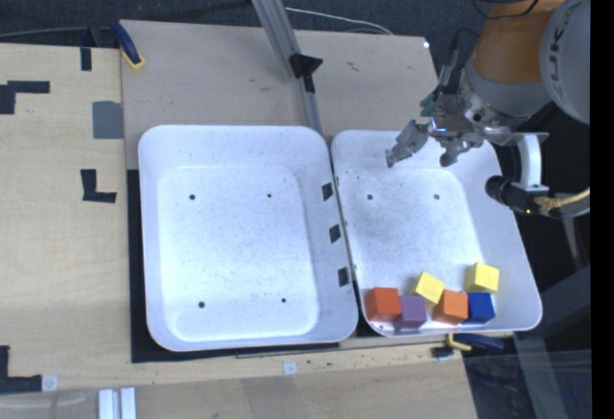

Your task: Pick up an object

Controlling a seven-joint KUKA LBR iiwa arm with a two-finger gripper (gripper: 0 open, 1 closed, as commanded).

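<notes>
A: Where's the two-finger metal claw (425, 151)?

B: Spread apart, gripping nothing, tilted over the right shallow white plastic bin's (499, 206) far edge.

A: And the pickable things?

B: Small matte cubes cluster at that bin's near edge: orange (385, 301), purple (413, 310), yellow (429, 287), blue (481, 307).

Six small blocks clustered at near edge of right bin (499, 216): orange block (385, 301), purple block (413, 310), yellow block (429, 288), second orange block (451, 306), blue block (481, 307), second yellow block (484, 276). All resting flat.
</notes>
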